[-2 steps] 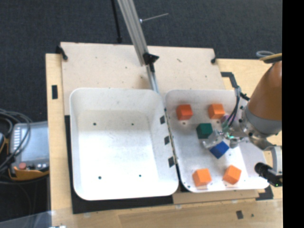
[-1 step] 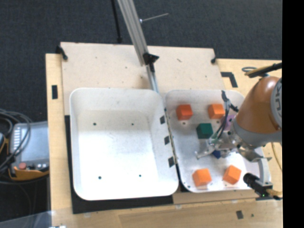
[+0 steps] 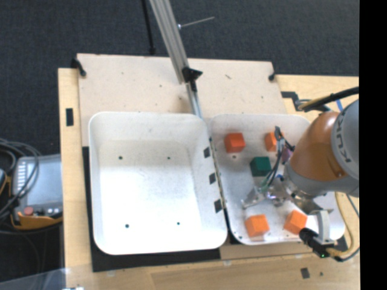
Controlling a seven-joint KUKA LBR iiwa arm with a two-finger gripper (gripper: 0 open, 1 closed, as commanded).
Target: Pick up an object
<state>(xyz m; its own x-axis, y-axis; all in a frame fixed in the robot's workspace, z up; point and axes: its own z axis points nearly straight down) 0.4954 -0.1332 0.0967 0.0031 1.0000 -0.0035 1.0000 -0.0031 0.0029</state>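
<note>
Reaching is the step in hand: low in the right shallow white plastic bin (image 3: 239,237), the claw (image 3: 261,197), its state impossible to tell, hangs just above the small orange foam cube (image 3: 256,225), which the next move must straddle.

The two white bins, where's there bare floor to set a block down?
The left bin is bare wall to wall. The right bin is crowded: orange blocks, a green block and the arm.

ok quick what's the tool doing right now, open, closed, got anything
Tool: low in the right bin, among the orange blocks and by the green block; open or closed cannot be told, and no block shows in its grip.
</note>
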